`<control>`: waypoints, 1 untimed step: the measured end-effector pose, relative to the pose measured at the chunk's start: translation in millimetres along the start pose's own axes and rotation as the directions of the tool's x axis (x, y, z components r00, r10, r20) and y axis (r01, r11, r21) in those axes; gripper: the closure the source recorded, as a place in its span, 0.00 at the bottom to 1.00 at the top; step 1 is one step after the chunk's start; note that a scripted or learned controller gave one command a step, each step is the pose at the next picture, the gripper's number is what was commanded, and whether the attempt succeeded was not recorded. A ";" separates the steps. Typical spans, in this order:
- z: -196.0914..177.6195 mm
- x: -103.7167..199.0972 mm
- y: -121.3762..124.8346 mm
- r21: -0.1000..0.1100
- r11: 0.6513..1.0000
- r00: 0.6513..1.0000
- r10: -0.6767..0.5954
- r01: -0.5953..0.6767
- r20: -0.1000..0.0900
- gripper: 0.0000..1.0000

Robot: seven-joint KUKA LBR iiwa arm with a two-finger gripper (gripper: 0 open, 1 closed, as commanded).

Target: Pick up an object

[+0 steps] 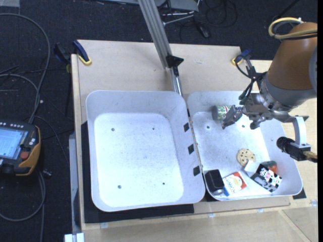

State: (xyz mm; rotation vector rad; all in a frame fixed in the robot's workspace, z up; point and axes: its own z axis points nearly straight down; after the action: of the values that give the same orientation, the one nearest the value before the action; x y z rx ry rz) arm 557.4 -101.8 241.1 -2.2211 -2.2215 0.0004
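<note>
Camera view: a small green can (pixel 220 112) lies on its side at the right bin's (pixel 290 140) far end. Gripper (pixel 244 120) hangs just right of it, fingers spread, holding nothing. Cookie (pixel 245 157), cartons nearer.

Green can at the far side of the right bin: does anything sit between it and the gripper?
Nothing visible does. The gripper hangs just to the right of the green can, with bare bin floor around them. The cookie, black block and printed packets lie nearer the right bin's front edge.
</note>
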 end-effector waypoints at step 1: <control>-100.2 50.2 34.4 -0.007 1.000 1.000 -0.004 0.004 0.000 0.00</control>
State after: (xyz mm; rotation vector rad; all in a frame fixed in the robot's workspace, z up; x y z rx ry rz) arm 591.8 -51.5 341.3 -2.2205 -2.2294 -0.0080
